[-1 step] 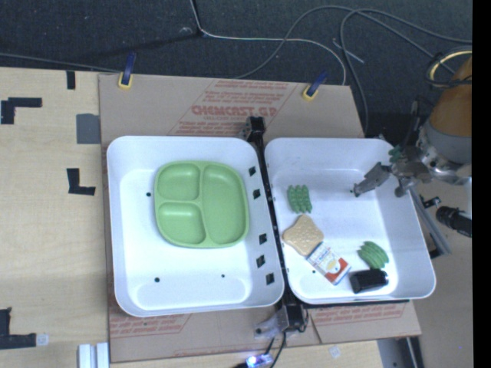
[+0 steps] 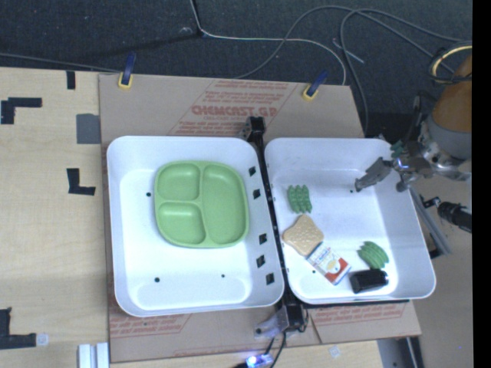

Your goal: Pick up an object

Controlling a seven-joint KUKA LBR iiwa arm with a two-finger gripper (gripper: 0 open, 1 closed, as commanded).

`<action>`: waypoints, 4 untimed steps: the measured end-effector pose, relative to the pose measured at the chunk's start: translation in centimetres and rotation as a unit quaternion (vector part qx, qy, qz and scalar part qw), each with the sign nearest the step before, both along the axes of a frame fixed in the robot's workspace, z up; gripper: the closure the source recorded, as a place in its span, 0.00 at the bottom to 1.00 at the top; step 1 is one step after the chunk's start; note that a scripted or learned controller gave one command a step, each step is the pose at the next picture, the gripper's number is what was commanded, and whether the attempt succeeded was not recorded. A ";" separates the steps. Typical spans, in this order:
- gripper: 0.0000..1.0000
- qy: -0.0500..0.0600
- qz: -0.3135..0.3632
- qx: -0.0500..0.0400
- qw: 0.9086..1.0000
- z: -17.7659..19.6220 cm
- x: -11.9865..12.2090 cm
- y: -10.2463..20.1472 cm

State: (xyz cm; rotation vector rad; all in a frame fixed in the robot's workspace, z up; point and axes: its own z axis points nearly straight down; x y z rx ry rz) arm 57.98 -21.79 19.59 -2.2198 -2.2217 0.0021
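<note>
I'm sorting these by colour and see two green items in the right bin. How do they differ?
The ridged green piece lies near the divider, in the bin's upper half; the darker green piece lies toward the lower right, beside a black object. The ridged one is lighter and blocky with parallel grooves; the darker one looks rounded and leafy. Both are small, green, and lie apart from the gripper.

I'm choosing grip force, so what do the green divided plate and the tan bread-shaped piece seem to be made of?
The green divided plate looks like moulded plastic, matte to satin: uniform colour, smooth rounded ridges, soft sheen. The tan bread-shaped piece is probably a toy of plastic or foam, matte; its even colour and darker edge suggest that, but the view leaves it open.
</note>
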 end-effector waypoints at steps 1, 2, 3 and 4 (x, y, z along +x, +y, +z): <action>0.00 0.002 0.000 0.000 1.000 -4.4 -0.3 0.0; 0.00 0.001 0.000 0.000 1.000 -10.2 -0.6 0.0; 0.00 -0.001 0.001 -0.002 1.000 -11.0 -0.5 0.0; 1.00 -0.003 0.001 -0.003 1.000 -9.9 -0.4 0.0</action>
